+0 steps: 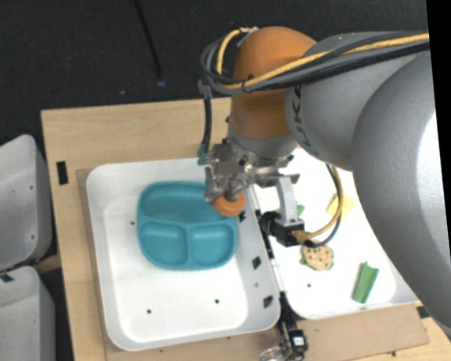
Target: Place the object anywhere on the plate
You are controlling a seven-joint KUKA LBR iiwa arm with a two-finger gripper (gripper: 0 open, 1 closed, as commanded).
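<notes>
Start at the left bin (120, 321): the teal plate (184, 227), split into compartments, lies in its upper middle, with bare white floor all around it. You have room to miss on that side, and a miss there means the object ends up in the bin, not on the plate.

Move to the plate's right rim. The gripper (225, 190) hangs right over that edge, and a small orange object (229, 206) sits just beneath it, seemingly pinched between the fingers, though the wrist hides much of the grip. Judging from the slant of the camera, you cannot tell whether the orange object is over the plate or over the gap beside it. If it is let go here, it could strike the raised rim and roll off towards the divider between the bins.

Further right, the right bin (333, 304) holds a cookie (319, 257), a green block (365, 283) and a yellow piece (336, 203) near the cables. A loose grip could drop the object among them.
</notes>
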